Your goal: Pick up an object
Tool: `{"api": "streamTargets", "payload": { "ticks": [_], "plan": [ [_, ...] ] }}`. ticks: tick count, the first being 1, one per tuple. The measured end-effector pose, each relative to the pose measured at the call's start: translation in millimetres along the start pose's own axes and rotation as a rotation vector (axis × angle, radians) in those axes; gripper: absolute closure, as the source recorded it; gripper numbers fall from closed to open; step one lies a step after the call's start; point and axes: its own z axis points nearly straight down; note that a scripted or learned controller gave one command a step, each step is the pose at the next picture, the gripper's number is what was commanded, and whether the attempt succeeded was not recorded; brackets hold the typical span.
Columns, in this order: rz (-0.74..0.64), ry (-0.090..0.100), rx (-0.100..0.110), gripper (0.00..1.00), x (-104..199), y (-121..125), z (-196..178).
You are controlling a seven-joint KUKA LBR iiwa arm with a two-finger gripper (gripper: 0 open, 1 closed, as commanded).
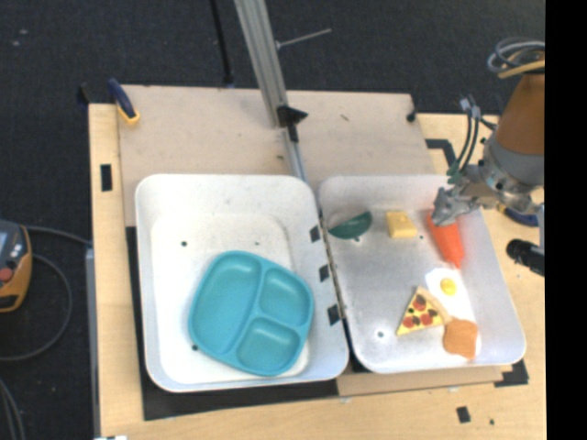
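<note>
in the camera view the gripper [449, 205] hangs over the far right corner of the right bin [367, 246], directly above the upper end of the carrot [448, 242]. whether its jaws are apart or together cannot be told from this slant, and the carrot's top is partly hidden beneath it, so no hold can be claimed. the carrot lies just below the gripper, its long axis running toward the near edge of the bin, tilted slightly. it looks the nearest target. left of the carrot sit the cheese cube [400, 225] and a green piece [350, 226], well apart. nearer than the carrot lie the fried egg [447, 285], just beside its tip, then the pizza slice [421, 313] and an orange lump [460, 338]. the teal plate [251, 313] rests in the left bin [183, 209].
</note>
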Motion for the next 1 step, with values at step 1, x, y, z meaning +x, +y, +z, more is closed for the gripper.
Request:
{"api": "streamTargets", "payload": {
  "ticks": [1],
  "plan": [
    [-0.001, 0.002, 0.004, 1.00, -1.1, 0.8, -7.4]
  ]
}}
